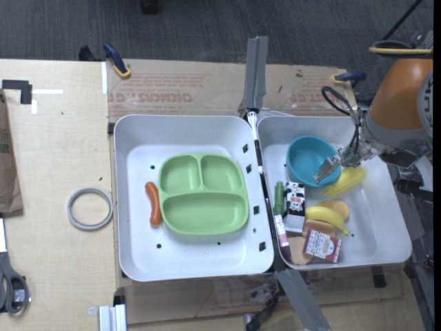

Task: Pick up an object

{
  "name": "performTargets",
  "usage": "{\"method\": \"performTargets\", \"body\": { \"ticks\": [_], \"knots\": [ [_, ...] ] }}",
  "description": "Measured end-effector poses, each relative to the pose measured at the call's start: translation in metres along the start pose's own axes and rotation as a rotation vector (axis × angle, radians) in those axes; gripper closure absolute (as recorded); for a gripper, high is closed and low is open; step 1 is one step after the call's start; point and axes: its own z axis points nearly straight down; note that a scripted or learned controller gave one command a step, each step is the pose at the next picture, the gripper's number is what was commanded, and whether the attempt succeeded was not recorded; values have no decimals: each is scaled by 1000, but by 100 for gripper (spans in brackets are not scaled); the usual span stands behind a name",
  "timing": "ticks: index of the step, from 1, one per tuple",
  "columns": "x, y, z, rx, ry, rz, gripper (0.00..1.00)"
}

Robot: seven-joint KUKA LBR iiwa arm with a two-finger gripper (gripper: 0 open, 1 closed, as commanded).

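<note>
Blue plastic marks the bowl [311,158] in the upper part of the right bin [386,243], and our pincer [329,170] hangs at its lower right rim, just beside a banana [349,178] that lies below and right of the bowl. We cannot tell whether the pincer is apart or together, and we see nothing clearly between its tips.

Lower in the same bin we see a second banana [326,214], with a peach-coloured piece [337,206] touching its upper side. A red packet [322,245] lies just below that banana, partly over a tan, flat thing [296,249]. A small black-and-white carton [295,200] stands left of the banana, and a green stick-shaped item [278,197] lies beside it along the bin's left wall, with a dark marker-like thing [282,230] below it.

Our grey arm with its orange band [402,96] enters from the upper right of the frame.

In the left bin [131,205] a green divided plate [202,194] sits near the middle, and an orange sausage-shaped toy [154,203] lies just left of it.

On the table [55,143], at the left of the frame, a grey ring [89,208] lies well apart from the bins, scissors [12,289] show at the lower left corner, and a brown paper bag [8,157] lies at the left edge.
</note>
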Motion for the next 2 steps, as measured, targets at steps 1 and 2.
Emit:
{"method": "performTargets", "body": {
  "ticks": [1,2],
  "knots": [
    [-1,0,-7,0,0,4,100],
    [-25,-44,12,-22,-3,-160,100]
  ]
}}
